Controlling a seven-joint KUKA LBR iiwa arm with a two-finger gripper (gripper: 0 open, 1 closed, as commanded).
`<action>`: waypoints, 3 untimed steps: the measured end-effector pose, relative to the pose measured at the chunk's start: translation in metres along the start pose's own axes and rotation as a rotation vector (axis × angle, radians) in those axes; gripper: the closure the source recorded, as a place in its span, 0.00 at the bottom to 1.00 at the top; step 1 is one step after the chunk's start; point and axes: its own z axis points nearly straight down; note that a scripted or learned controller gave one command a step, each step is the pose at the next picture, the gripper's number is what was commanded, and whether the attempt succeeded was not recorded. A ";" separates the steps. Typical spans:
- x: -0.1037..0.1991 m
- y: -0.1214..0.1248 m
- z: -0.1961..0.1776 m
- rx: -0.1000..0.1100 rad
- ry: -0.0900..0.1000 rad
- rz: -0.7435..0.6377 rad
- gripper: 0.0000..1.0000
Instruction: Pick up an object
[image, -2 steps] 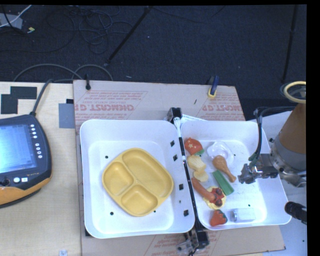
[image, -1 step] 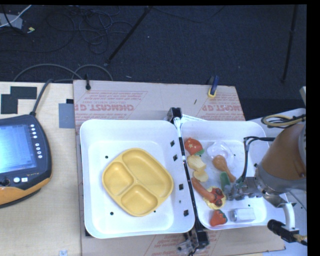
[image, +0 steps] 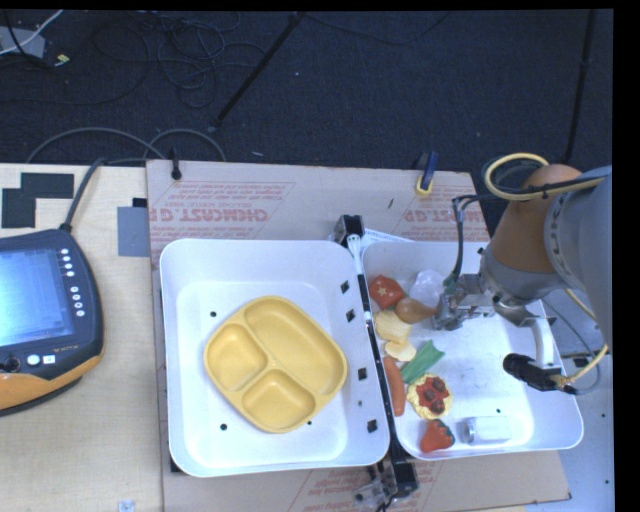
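At centre right of the frame the gripper (image: 452, 308) sits low in the right bin (image: 560, 425), its tip a dark, blurred tangle, so whether the fingers are spread or closed cannot be told. Toy food crowds the bin's left side: a tomato (image: 386, 291), a carrot (image: 396, 385), a strawberry (image: 436, 436). The left bin (image: 190, 290) holds a yellow divided tray (image: 274, 362). A teach pendant (image: 40, 310) lies on the surface, cut off at far left.

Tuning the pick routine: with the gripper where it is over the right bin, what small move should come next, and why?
Probably lower straight down a little. The gripper sits by the brown potato-like piece near the red tomato in the right bin, with nothing visibly held.
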 end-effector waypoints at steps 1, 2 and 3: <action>0.038 -0.031 -0.317 -0.007 -0.001 0.004 1.00; -0.039 -0.084 -0.378 0.003 -0.003 0.014 1.00; -0.061 -0.121 -0.423 0.006 -0.001 0.008 1.00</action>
